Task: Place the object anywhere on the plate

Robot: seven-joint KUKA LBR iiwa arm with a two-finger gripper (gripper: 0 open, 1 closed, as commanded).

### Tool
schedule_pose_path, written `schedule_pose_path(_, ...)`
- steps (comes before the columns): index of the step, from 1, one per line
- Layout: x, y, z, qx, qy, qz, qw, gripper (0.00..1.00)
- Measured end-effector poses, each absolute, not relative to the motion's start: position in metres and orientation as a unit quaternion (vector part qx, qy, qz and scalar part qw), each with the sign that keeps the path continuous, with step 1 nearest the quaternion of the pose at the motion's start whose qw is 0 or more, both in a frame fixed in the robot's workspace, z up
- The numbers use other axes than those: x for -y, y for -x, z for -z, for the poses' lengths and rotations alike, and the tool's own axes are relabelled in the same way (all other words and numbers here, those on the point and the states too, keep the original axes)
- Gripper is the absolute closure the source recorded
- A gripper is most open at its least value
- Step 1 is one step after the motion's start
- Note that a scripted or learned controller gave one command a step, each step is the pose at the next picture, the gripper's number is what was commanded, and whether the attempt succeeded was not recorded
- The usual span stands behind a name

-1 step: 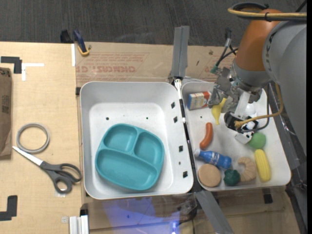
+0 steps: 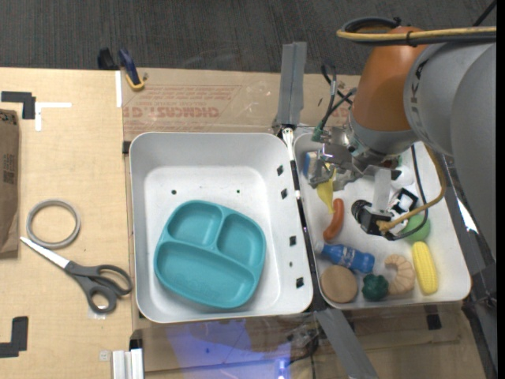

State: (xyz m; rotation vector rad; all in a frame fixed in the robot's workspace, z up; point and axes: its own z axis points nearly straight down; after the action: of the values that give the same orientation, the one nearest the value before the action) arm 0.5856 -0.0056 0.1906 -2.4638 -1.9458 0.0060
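The gripper [image 2: 325, 166] hangs over crowded toy food right of the plate [image 2: 210, 253]; finger state unclear, so a grab may snag neighbours.

The teal three-compartment plastic plate [image 2: 210, 253] looks smooth and slightly glossy inside the matt white plastic left bin [image 2: 150, 212]. The pale bench top [image 2: 63, 290] looks like matt wood, and the grey-handled scissors [image 2: 79, 271] have shiny metal blades.
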Motion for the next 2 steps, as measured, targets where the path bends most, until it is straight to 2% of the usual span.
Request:
schedule_pose_path(1,-0.057,-0.549,-0.191,0.609,0.793,-0.0020,0.001,1.00)
schedule_pose_path(2,-0.111,-0.511,-0.277,0.609,0.793,-0.0018,0.000,1.00)
